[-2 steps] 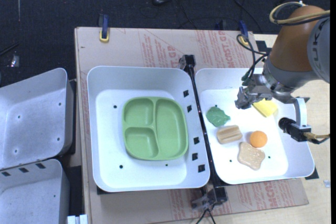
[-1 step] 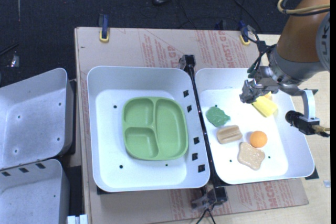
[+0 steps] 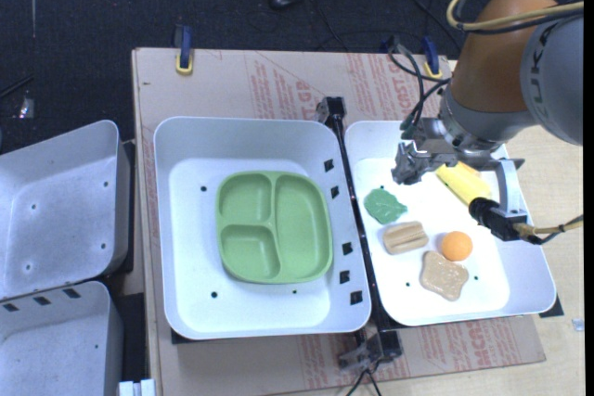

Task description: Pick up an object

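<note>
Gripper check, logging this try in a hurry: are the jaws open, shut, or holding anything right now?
Gripper: cannot be told; it hangs over the right bin, near the green leaf-shaped item and yellow banana.

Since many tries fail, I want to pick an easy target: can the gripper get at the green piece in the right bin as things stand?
Probably yes. The gripper hangs just above and right of the green piece, which lies flat with nothing on top; the tan block sits close below it.
</note>
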Motion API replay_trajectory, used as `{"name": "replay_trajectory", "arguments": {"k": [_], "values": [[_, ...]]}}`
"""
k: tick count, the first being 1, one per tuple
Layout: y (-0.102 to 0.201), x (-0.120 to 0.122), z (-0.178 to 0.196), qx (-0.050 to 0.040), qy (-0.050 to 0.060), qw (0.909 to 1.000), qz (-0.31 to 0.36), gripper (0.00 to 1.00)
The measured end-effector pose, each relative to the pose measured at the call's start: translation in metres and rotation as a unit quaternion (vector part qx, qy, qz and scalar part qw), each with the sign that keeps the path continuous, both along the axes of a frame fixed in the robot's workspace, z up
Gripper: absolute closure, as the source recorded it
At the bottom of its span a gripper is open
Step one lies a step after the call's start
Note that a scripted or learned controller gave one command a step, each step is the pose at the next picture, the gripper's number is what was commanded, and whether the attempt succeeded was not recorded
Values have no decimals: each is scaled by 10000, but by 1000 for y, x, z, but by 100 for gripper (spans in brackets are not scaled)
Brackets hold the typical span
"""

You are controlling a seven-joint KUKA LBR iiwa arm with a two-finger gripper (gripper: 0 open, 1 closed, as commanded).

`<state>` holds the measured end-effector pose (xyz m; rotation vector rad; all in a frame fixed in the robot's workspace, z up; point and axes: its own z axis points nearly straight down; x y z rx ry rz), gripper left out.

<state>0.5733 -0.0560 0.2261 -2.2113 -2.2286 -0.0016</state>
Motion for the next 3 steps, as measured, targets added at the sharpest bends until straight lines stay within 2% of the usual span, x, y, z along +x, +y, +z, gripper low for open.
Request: {"name": "replay_trajectory", "arguments": {"k": [1, 2, 3], "values": [[52, -5, -6, -1, 4, 10000, 0, 100], [101, -23, -13, -2, 14, 10000, -1, 100], [148, -41, 1, 0, -1, 10000, 3, 100]]}}
